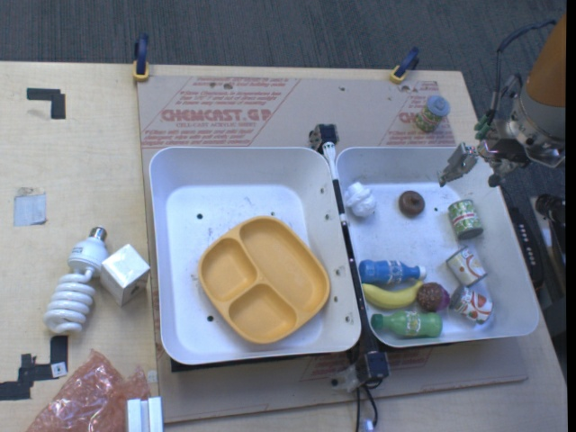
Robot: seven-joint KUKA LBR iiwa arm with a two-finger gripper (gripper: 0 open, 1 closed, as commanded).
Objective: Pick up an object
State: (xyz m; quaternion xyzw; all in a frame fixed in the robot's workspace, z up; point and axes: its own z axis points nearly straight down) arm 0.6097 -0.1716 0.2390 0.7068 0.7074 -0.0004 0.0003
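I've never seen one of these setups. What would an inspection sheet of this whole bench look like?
Surface: board bearing left bin and right bin.
Job's things: right bin holds white lump, brown ball, green can, blue bottle, banana, green bottle, dark ball, two small cartons.
Clutter: yellow tray in left bin; bulb, cube, pink bag, jar outside.
Grippers: gripper over right bin's far right corner.
Cables: cable at front edge.
Surroundings: grey carpet.
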